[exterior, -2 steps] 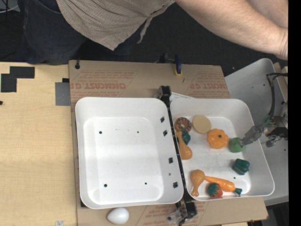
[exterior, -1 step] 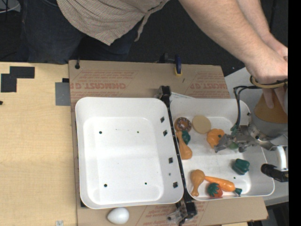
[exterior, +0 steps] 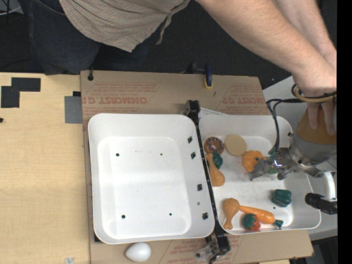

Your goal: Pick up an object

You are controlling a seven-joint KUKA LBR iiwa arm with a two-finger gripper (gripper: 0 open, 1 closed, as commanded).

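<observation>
Your tool (exterior: 264,169) sits low in right bin (exterior: 297,221), just beside orange (exterior: 252,159). You cannot tell tool state from here. Nothing visibly lifted; pick looks not yet done. Candidates all in right bin: orange, carrot (exterior: 257,212), green pepper (exterior: 281,197), donut (exterior: 213,144). Left bin (exterior: 110,131) holds nothing for you. Left to do: close on one item, raise it clear.

A person's forearm (exterior: 264,21) is cut off by the top edge. Right bin (exterior: 297,221) far corner hidden beneath the arm (exterior: 316,136). Gripper (exterior: 269,166) finger state indiscernible.
</observation>
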